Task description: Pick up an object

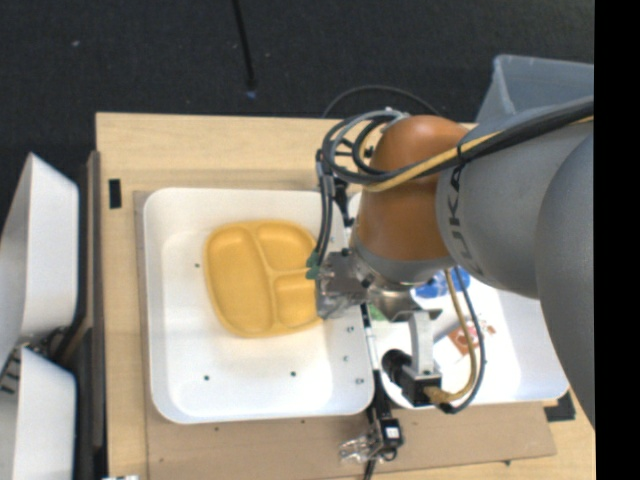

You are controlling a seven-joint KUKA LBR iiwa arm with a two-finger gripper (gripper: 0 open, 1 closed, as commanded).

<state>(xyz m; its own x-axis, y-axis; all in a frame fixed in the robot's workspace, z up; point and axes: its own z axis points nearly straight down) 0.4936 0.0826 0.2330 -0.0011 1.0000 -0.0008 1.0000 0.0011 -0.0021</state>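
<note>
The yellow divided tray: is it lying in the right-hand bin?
No. The yellow divided tray lies flat in the left bin, beside the arm's wrist.

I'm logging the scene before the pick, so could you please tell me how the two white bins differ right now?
The left bin lies almost fully in sight, while the right bin is largely covered by the arm. The left bin holds a yellow divided tray; the right bin shows small blue and reddish bits I cannot identify. Both are shallow, white, and sit side by side on the bench.
</note>
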